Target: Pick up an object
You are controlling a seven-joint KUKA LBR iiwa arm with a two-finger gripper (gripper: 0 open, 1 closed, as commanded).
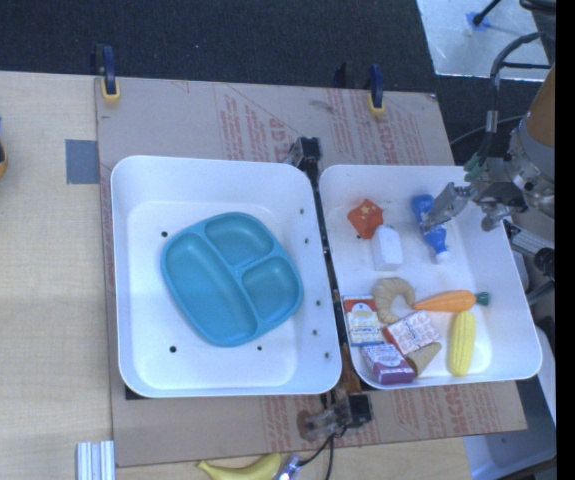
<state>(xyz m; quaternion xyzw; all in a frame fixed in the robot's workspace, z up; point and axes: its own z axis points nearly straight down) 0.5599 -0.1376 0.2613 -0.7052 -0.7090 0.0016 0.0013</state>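
Claw (447,208) over right bin (527,338), far side; blue obj (429,211) just beside/under it, long axis toward near-right; finger state: can't tell

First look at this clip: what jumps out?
The big light-blue three-compartment plastic plate lies alone in the left white bin. The right white bin holds a clutter of small toys, among them an orange carrot and a yellow corn cob. The gripper sits at a small blue object near that bin's far side.
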